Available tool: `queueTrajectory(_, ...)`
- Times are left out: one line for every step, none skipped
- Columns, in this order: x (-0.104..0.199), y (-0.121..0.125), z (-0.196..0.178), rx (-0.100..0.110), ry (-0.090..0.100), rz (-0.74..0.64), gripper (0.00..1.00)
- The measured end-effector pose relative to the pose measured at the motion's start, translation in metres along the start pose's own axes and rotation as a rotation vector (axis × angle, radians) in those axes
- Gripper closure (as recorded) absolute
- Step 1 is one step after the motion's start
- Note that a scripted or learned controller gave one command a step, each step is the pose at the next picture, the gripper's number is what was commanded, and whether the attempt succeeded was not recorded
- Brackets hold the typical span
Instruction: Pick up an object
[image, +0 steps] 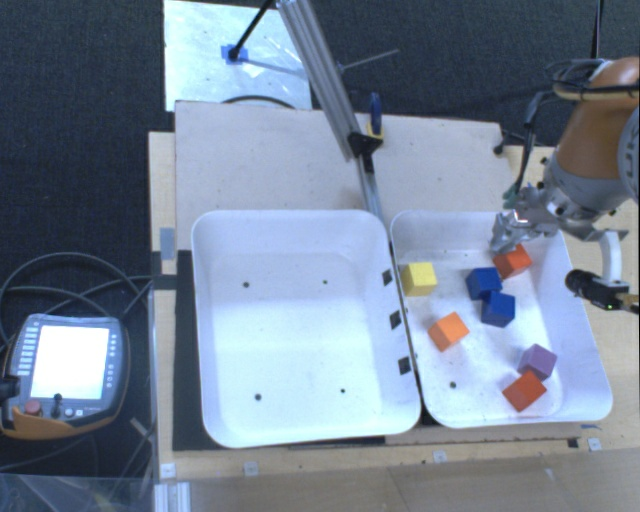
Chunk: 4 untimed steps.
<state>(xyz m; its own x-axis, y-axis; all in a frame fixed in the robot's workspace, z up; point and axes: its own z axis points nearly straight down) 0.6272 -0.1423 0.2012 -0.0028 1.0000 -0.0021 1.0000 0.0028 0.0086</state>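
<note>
Blocks, small, matte, hard-edged cubes, lie in the right bin (575, 330): yellow block (418, 278), two blue blocks (490, 295), orange block (449, 330), purple block (537, 360), red block (524, 391). My gripper (508, 240) hangs just over another orange-red block (514, 262); grip state I cannot tell. Left bin (215, 300) is smooth white plastic.

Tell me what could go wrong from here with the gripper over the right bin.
1. The gripper is at an orange block close to two touching blue blocks; it may bump them.
2. That block lies near the bin wall, so a finger may strike it.
3. The block looks tilted and may slip.
</note>
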Motion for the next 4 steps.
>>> queueTrajectory(0.004,-0.002,-0.047,0.001,0.001,-0.003,1.00)
queueTrajectory(0.004,0.000,-0.097,0.000,0.000,-0.003,1.00)
queueTrajectory(0.059,0.002,-0.090,0.007,0.004,-0.007,1.00)
queueTrajectory(0.104,-0.006,-0.067,0.009,0.003,-0.006,1.00)
